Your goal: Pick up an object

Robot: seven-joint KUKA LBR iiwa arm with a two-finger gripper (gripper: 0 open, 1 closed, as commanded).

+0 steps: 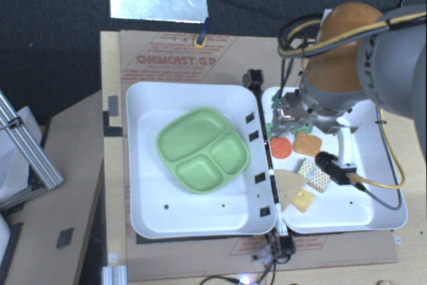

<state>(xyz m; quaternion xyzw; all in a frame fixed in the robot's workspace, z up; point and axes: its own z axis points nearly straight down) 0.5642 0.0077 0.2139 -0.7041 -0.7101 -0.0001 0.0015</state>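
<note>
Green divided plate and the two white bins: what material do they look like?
Green divided plate: looks like moulded plastic, matte to satin; even pale colour, soft rounded compartment ridges. White bins, left and right: probably thin formed plastic, semi-gloss; rolled rims, smooth uniform white. Could be coated metal; the look alone doesn't settle it.

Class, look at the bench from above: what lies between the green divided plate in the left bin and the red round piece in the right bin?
In the camera view, between the green divided plate and the red round piece lie bare white bin floor and the bins' adjoining rims with black clips.

1 fixed overhead camera, slanted onto 2 bins (200,93)
</note>
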